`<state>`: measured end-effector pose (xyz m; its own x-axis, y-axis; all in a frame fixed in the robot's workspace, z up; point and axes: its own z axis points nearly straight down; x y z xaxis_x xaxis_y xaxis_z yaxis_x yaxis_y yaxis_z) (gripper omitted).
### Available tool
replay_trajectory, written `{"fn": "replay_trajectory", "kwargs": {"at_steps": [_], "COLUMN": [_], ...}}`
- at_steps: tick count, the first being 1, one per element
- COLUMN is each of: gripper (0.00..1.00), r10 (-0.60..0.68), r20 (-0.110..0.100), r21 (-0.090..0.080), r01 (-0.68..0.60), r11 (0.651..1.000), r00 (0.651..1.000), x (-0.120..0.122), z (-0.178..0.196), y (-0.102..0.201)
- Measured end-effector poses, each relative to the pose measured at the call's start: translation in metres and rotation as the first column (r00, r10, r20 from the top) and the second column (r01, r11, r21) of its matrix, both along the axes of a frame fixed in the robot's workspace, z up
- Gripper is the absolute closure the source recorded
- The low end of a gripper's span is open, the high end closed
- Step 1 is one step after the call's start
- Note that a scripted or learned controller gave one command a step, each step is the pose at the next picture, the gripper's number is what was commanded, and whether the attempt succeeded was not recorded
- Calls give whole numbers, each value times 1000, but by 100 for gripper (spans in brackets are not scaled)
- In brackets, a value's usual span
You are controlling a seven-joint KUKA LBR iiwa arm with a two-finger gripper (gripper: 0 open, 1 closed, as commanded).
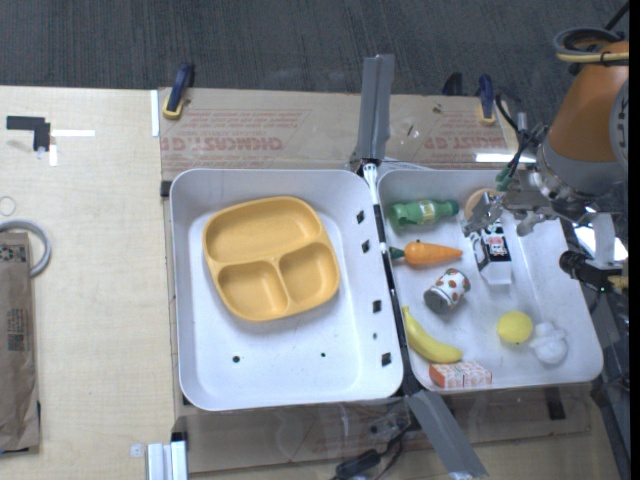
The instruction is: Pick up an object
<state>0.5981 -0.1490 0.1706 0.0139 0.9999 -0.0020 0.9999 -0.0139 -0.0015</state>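
My gripper (492,246) hangs low over the back right part of the right bin (585,353), reaching in from the right under the orange-banded wrist (588,118). Just left of it lie a green bottle (423,211) and an orange carrot (432,254). A small spotted can (447,290) lies in front of the carrot. Nearer the front are a banana (430,338), a yellow ball (514,327), a white lump (548,343) and a red and white box (460,374). A small white piece (497,272) sits right below the gripper; whether they touch is unclear.
The left bin (200,368) holds a yellow divided plate (270,257). A grey divider (376,118) rises between the bins at the back. Cables and arm parts (590,263) crowd the right bin's right edge. A brown paper bag (15,328) lies at the far left.
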Motion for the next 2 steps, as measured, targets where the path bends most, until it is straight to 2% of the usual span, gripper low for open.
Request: {"fn": "replay_trajectory", "kwargs": {"at_steps": [1, 2], "gripper": [0, 100], "r10": [23, 26], "r20": [1, 1], "r21": [0, -2], "r01": [-23, -26], "r11": [1000, 1000], "r00": [1000, 1000], "x": [8, 8], "z": [-79, -69], "y": [-21, -22]}}
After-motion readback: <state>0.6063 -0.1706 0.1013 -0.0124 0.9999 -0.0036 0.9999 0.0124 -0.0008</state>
